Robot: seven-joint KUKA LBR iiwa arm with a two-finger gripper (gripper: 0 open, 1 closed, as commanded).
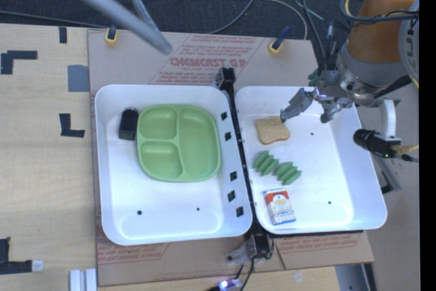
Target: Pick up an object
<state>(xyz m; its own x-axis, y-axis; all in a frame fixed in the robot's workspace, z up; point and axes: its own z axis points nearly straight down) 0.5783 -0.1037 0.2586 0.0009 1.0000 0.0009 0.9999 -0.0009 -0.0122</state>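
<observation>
Overhead, open gripper (312, 108) hovers beside toast (272, 131), near right bin's (368, 174) far rim.

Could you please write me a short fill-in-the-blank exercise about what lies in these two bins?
1. The green divided tray lies in the ____ bin.
2. The small black object sits just ____ of that tray.
3. The toast slice lies in the right bin, below the ____.
4. The tray has ____ compartments.

Missing words: left; left; tool; three
</observation>
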